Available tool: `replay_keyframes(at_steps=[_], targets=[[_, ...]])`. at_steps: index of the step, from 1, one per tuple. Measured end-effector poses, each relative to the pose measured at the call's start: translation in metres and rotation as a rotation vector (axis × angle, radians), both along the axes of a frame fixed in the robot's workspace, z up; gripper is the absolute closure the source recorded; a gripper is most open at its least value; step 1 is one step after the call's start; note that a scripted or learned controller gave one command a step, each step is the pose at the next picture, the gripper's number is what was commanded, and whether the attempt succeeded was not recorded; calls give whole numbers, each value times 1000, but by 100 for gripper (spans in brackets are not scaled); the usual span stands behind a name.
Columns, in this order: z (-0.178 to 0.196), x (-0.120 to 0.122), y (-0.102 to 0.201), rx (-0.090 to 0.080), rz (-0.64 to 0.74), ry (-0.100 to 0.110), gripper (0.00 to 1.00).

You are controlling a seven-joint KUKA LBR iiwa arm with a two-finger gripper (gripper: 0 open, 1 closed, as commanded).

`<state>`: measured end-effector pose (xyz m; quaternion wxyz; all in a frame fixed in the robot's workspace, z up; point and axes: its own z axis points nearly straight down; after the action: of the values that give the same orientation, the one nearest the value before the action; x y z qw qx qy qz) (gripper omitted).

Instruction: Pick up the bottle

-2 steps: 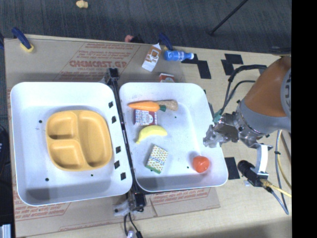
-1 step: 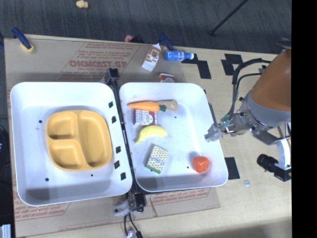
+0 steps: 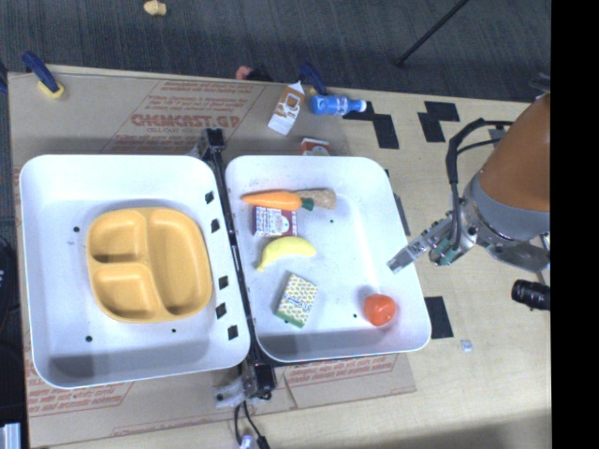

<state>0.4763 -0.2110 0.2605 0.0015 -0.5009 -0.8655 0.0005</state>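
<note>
Blue bottle [image 3: 337,106] lay on its side on the worktop [image 3: 487,372], outside both bins, just beyond far rim of right bin [image 3: 398,251], beside a small carton [image 3: 286,108] w/ orange-white print. Inside right bin: carrot [image 3: 271,198] near far wall, touching a tan piece [image 3: 318,198]; red-white box [image 3: 274,221] just below; banana [image 3: 286,249] under that; yellow-blue patterned box [image 3: 297,299] nearer front; red-orange tomato-like ball [image 3: 379,309] toward front-right corner. Left bin [image 3: 47,251] held a yellow divided tray [image 3: 150,262], three compartments, approx centred. Tool [image 3: 404,258] hung over right bin's right rim, well apart from bottle, gripping nothing; fingers open or closed: couldn't tell. Grey arm w/ orange band [image 3: 519,162] reached in from the right.
</note>
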Motion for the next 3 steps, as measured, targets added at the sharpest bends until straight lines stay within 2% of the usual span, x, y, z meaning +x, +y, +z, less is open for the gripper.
replay_keyframes(at_steps=[1,3], targets=[[-49,0,0,1,172,0,100],[24,6,0,-1,966,-4,100]])
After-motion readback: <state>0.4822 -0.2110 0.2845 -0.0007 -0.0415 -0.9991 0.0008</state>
